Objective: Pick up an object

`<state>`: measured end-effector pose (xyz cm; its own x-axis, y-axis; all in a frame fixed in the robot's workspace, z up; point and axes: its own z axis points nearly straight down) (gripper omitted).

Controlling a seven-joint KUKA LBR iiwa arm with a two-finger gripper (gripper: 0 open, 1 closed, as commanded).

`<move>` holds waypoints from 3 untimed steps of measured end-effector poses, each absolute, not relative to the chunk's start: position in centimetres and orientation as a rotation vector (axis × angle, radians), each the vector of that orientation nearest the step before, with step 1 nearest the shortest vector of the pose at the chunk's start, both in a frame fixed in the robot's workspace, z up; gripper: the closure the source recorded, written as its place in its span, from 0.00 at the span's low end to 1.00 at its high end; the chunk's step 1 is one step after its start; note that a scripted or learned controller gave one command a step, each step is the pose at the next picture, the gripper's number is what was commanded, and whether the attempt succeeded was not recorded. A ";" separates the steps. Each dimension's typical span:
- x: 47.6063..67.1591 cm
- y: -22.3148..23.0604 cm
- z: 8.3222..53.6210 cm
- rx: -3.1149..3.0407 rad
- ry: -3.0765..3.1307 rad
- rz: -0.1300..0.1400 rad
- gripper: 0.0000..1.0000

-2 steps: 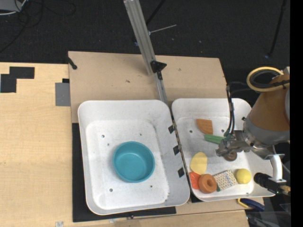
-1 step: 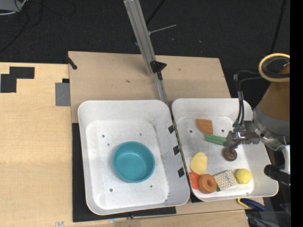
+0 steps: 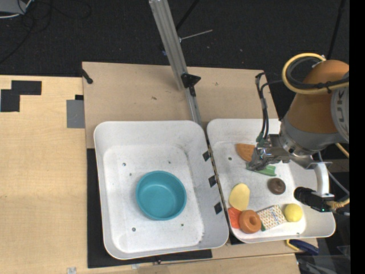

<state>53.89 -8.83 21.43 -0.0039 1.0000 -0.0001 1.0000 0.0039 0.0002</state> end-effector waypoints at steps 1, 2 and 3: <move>54.8 -4.4 22.2 2.218 2.225 0.000 1.00; 56.8 1.0 23.3 2.217 2.225 0.001 1.00; 58.4 6.3 24.1 2.217 2.225 0.000 1.00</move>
